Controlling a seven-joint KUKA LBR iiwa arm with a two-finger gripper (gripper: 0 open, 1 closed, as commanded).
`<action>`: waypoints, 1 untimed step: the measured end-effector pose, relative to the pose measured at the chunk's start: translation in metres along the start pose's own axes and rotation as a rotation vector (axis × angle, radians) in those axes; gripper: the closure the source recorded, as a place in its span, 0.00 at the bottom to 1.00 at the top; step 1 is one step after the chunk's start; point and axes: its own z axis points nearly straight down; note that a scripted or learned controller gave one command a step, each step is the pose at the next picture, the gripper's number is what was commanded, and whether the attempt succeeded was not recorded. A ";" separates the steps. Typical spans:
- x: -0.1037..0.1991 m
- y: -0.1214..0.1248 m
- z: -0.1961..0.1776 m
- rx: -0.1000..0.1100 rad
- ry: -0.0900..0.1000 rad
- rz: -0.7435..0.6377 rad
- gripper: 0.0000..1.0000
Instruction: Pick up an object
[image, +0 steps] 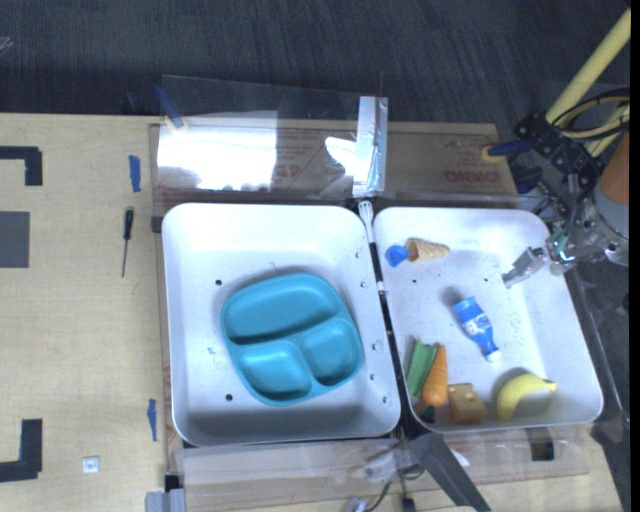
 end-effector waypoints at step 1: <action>0.014 0.023 -0.051 -0.001 0.000 -0.078 0.00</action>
